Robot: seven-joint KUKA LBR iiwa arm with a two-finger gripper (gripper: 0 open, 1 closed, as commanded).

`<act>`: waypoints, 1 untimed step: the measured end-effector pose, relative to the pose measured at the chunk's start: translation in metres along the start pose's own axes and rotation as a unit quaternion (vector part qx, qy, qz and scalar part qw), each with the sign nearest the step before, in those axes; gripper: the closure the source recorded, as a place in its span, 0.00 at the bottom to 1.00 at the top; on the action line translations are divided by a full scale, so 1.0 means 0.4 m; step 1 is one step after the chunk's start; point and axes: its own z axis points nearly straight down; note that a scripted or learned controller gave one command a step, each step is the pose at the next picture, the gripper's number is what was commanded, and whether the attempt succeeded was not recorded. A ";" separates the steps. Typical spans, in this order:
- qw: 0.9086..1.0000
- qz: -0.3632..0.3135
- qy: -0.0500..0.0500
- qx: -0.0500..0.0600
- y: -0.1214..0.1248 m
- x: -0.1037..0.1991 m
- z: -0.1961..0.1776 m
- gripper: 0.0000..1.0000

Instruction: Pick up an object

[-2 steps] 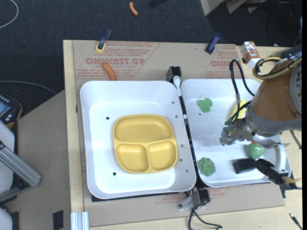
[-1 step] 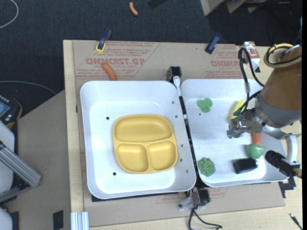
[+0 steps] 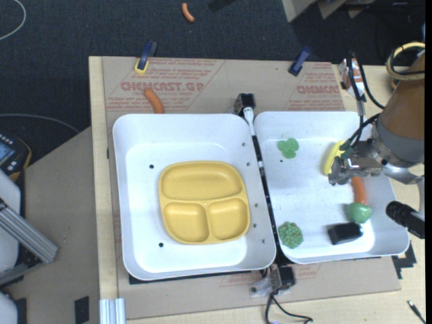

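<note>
Bench (image 3: 202,79): a brown board that carries both bins; red printed letters run along its 12 o'clock side, and two clamps hold that edge.
Left bin (image 3: 135,147): white and shallow, it touches the right bin along the middle seam.
Right bin (image 3: 307,130): white and shallow, it holds the small objects.
Arm (image 3: 405,120): grey with an orange band, it enters from 3 o'clock and reaches over the right bin.
Yellow tray (image 3: 202,201): three compartments, it lies flat in the middle of the left bin.
Gripper (image 3: 347,167): it hangs above the 3 o'clock part of the right bin; I cannot tell how the tool stands, since the metal parts hide it.
Yellow object (image 3: 332,157): a curved piece just at the 9 o'clock side of the gripper, maybe touching it.
Orange carrot (image 3: 360,192): it lies just at 6 o'clock from the gripper.
Green pepper (image 3: 359,212): it touches the lower end of the carrot.
Black block (image 3: 345,233): near the 5 o'clock corner of the right bin.
Round green piece (image 3: 290,234): at 7 o'clock in the right bin.
Small green piece (image 3: 288,147): at 11 o'clock in the right bin.
</note>
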 end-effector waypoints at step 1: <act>1.000 -0.002 0.002 0.003 0.014 0.109 0.008 1.00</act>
